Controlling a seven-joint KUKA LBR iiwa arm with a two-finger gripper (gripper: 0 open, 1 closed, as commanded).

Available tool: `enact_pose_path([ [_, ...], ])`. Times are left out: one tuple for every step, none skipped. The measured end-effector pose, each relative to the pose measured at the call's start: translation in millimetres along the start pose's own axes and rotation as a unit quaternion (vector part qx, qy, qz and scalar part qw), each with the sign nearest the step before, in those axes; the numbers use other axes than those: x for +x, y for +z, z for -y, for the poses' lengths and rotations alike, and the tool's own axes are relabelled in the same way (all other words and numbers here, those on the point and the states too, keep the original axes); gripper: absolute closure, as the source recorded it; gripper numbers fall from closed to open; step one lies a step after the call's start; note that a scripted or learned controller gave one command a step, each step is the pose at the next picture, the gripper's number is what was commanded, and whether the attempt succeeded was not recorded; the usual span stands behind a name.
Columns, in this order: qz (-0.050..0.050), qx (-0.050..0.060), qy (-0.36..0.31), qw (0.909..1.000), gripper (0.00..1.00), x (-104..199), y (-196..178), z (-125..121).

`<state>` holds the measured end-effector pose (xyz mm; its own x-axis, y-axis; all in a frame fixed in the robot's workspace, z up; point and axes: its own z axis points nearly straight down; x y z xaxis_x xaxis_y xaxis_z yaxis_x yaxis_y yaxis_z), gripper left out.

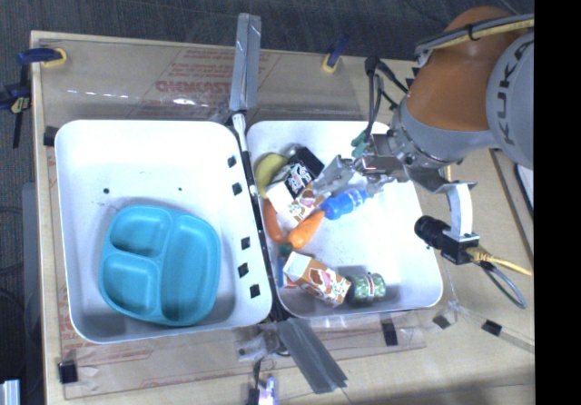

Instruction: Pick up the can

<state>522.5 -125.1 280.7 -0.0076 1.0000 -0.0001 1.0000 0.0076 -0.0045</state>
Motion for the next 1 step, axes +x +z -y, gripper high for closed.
enact_pose_path([
  [0.000,0.000,0.042,0.9991,0.00,-52.0,131.5,40.8],
])
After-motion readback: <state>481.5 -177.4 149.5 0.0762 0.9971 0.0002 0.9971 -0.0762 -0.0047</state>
